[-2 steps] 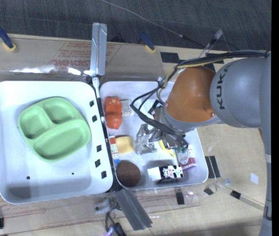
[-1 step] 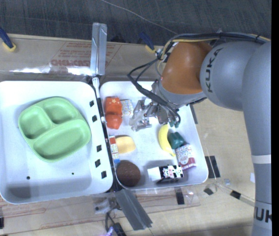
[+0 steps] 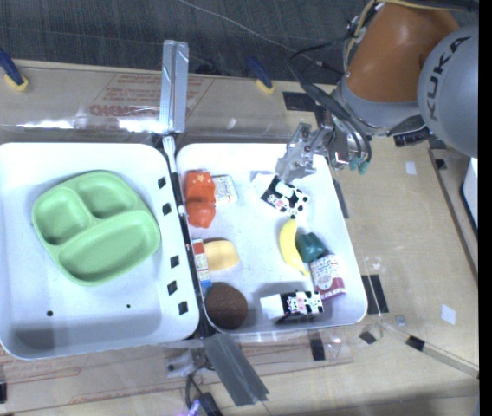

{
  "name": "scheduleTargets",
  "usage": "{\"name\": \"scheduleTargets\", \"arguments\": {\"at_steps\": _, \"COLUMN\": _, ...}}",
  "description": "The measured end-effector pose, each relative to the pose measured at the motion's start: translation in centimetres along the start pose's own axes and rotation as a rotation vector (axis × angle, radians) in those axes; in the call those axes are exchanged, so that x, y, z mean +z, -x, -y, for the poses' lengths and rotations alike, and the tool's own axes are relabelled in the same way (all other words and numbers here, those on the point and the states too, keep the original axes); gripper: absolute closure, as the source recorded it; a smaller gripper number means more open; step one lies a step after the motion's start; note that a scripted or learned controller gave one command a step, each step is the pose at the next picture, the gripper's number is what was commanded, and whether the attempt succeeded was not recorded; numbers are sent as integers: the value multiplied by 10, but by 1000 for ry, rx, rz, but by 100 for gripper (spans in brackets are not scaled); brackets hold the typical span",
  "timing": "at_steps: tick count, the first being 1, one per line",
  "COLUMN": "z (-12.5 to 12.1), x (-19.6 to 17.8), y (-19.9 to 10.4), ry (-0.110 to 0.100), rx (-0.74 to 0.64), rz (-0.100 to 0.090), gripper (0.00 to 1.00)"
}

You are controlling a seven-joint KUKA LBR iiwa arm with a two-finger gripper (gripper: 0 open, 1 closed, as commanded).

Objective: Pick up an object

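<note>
My gripper (image 3: pixel 296 165) hangs over the far right part of the right bin (image 3: pixel 250 159), its fingers pointing down toward a small cow-patterned carton (image 3: pixel 285 198) just below them. I see nothing between the fingers. Other objects lie in that bin: an orange-red item (image 3: pixel 198 199), a yellow block (image 3: pixel 220 254), a banana (image 3: pixel 290 245), a bottle with a teal cap (image 3: pixel 320 265), a brown ball (image 3: pixel 227 305) and a second cow-patterned carton (image 3: pixel 296 305).
The left bin (image 3: pixel 12 319) holds a green divided plate (image 3: pixel 96 224). A metal divider post (image 3: pixel 175 81) rises between the bins at the back. The arm's orange band (image 3: pixel 389 50) looms over the bench's far right corner.
</note>
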State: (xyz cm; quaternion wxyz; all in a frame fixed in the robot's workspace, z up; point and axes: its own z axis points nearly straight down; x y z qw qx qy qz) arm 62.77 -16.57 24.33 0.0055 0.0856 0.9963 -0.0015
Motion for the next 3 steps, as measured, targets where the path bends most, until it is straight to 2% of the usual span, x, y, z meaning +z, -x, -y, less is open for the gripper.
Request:
{"name": "scheduleTargets", "arguments": {"at_steps": 1, "z": -68, "x": 112, "y": -5, "ry": 1, "rx": 176, "rz": -18, "gripper": 100}}
{"name": "scheduleTargets", "arguments": {"at_steps": 2, "z": 29, "x": 111, "y": 20, "ry": -1, "rx": 103, "rz": -8, "gripper": 100}}
{"name": "scheduleTargets", "arguments": {"at_steps": 3, "z": -67, "x": 151, "y": -7, "ry": 1, "rx": 94, "rz": -11, "gripper": 100}}
